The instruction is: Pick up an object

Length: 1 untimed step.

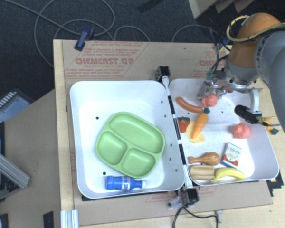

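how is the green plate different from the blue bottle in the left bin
The green plate is broad, flat and split into three compartments; the blue bottle is small, narrow and round-bodied. The plate sits open side up near the bin's middle; the bottle lies on its side along the near edge. The plate is one colour; the bottle carries a white label. Both rest in the left bin, apart from each other.

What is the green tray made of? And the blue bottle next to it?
The green tray looks like smooth moulded plastic: one even colour, rounded compartments, a soft sheen. The blue bottle also looks plastic, with a glossy body and a white label, though it is too small to be sure.
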Tool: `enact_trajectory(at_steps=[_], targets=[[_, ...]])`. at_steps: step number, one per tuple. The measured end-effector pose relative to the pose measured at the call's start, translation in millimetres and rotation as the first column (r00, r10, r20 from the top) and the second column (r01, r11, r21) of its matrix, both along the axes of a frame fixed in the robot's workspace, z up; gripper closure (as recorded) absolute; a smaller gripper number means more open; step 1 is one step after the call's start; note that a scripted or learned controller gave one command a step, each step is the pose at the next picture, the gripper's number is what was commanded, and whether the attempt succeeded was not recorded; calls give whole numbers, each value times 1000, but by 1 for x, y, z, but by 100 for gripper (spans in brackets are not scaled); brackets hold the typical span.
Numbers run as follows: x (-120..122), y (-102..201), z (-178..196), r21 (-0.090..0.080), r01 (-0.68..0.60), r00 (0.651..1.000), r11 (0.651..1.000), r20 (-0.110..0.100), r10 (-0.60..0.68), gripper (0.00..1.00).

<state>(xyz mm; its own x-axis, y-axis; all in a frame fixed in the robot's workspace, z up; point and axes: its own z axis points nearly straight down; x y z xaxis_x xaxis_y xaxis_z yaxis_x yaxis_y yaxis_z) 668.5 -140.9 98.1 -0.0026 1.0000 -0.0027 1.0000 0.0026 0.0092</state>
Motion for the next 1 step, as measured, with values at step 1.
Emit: enact_trajectory(at_steps=[1], targets=[[-33,59,105,2,1,1000,1000,-5,-1,100]])
